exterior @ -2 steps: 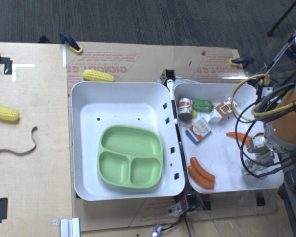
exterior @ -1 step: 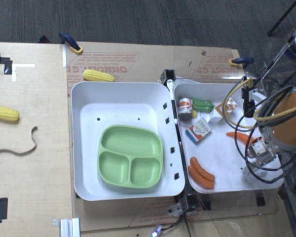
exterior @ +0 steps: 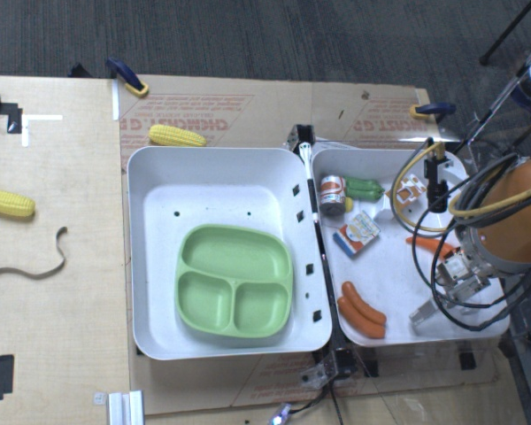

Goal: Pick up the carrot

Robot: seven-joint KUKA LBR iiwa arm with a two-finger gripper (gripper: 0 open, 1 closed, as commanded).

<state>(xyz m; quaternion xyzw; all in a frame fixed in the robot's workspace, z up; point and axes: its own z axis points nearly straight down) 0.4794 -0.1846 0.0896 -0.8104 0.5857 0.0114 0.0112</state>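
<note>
Camera view: you're in the approach step. End effector (exterior: pixel 450 282) hangs low over the right bin (exterior: pixel 385 336); can't tell how wide it's open, nothing visibly held. Carrot (exterior: pixel 432 245) lies just above-left of it, partly under cables (exterior: pixel 465 204). Next move calls for a short shift toward the carrot, then descent. Open floor left of the end effector; sausages (exterior: pixel 361 310) sit lower-left, bin wall close below.

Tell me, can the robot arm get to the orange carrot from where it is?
Probably yes. The slim orange carrot lies in the right white bin, directly beside the grey arm's gripper. Only the arm's own looping black and yellow cables cross over it, and they might get in the way a little.
</note>
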